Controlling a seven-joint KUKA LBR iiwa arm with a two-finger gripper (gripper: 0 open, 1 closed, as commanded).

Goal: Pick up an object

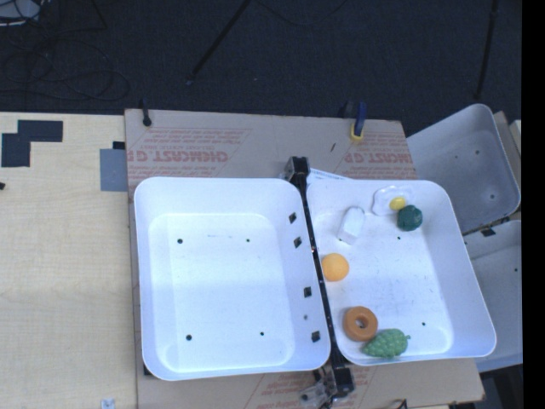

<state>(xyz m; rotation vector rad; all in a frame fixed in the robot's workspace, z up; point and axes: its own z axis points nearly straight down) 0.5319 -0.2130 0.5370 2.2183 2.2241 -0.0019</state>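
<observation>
Lying untouched in the right shallow white bin: round orange ball, brown ring doughnut, green grape bunch, possibly a clear cup. Nothing picked yet; pincer state cannot tell.

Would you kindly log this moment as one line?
right bin: orange ball, donut, grapes, fried egg, green ball | nothing lifted

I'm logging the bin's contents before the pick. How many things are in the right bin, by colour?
Orange: 2, a ball and a ring
Green: 2, a dark ball and a bunch of grapes
White: 2, a fried egg and a small cup
Total: 6
</observation>
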